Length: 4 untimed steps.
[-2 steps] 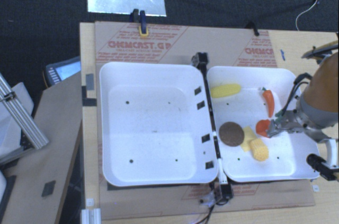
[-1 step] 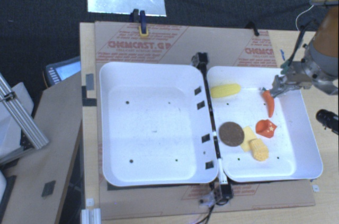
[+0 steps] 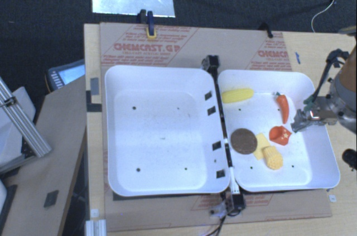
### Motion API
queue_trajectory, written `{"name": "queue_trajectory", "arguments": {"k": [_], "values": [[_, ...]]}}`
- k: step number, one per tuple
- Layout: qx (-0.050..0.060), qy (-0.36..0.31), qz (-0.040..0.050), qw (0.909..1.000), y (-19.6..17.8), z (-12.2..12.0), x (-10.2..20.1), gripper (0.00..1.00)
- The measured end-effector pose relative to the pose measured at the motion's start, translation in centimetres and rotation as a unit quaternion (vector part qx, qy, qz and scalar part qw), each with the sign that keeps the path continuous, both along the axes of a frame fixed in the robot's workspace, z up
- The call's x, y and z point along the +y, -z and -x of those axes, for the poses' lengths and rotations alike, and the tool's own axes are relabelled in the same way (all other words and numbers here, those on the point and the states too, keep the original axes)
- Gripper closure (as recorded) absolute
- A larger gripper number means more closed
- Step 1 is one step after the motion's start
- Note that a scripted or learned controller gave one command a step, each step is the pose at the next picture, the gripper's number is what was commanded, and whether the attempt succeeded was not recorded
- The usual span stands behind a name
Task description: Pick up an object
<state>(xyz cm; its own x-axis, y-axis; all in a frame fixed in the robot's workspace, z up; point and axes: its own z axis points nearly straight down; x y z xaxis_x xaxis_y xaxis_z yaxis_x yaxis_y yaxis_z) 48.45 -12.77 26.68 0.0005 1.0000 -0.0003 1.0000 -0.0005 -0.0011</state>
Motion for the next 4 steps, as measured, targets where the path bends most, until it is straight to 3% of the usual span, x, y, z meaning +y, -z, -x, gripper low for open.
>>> {"name": "queue_trajectory", "arguments": {"k": [1, 2, 3, 4], "values": [[-0.009, -0.003, 0.0023, 1.0000, -12.3, -2.3, -1.1, 1.00], [-0.003, -0.002, 0.0006, 1.0000, -11.6, -2.1, -1.0, 0.00], [0.006, -0.001, -0.0021, 1.0000, 12.7, 0.1, 1.7, 0.00], [-0.005, -0.003, 0.0003, 1.0000, 18.2, -7.3, -0.8, 0.00]]}}
